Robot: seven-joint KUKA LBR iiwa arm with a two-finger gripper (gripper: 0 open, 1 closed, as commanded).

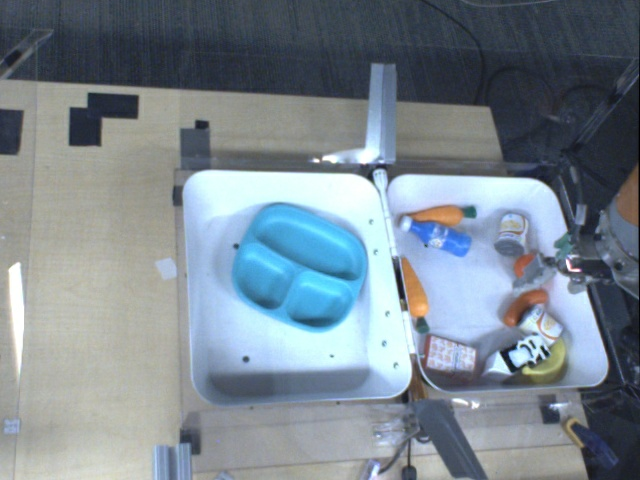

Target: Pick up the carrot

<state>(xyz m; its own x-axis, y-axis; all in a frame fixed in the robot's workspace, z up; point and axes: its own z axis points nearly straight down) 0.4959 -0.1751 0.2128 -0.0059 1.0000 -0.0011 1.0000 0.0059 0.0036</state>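
The carrot (440,214) lies near the far wall of the right bin (480,190), touching a blue bottle (441,236) just in front of it. The jaws (560,263) sit at the bin's right rim, and whether they are spread or pressed together cannot be told. A red-brown carton (449,354) and a black-and-white pack (525,352) carry print, probably lettering, too small to read.
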